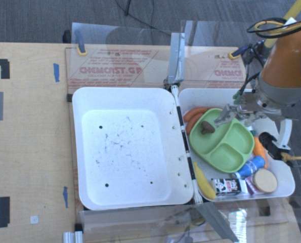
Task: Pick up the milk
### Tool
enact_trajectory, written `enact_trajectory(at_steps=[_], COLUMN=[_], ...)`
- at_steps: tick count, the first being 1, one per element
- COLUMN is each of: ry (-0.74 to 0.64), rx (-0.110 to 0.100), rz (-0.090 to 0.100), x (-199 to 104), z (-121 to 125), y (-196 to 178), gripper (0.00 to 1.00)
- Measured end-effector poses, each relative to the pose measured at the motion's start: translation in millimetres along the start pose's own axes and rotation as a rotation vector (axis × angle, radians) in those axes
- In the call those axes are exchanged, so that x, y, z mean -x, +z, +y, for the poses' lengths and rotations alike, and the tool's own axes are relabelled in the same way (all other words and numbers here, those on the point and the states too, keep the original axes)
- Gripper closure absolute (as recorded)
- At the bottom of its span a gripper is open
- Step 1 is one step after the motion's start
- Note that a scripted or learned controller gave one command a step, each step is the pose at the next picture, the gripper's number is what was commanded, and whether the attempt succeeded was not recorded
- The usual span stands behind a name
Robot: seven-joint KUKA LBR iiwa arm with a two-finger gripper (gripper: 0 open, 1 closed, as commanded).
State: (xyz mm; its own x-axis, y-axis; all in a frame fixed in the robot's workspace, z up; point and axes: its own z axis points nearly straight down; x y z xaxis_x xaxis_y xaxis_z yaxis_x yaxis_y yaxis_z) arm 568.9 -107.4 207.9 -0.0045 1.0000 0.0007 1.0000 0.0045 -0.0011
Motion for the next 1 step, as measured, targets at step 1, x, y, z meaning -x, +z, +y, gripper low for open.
enact_trajectory(at_steps=[1], ry=[0.006], rx=[0.021], rz=[-0.002], x=[0.9], z=[-76.5], y=[106.8], gripper=[0.0])
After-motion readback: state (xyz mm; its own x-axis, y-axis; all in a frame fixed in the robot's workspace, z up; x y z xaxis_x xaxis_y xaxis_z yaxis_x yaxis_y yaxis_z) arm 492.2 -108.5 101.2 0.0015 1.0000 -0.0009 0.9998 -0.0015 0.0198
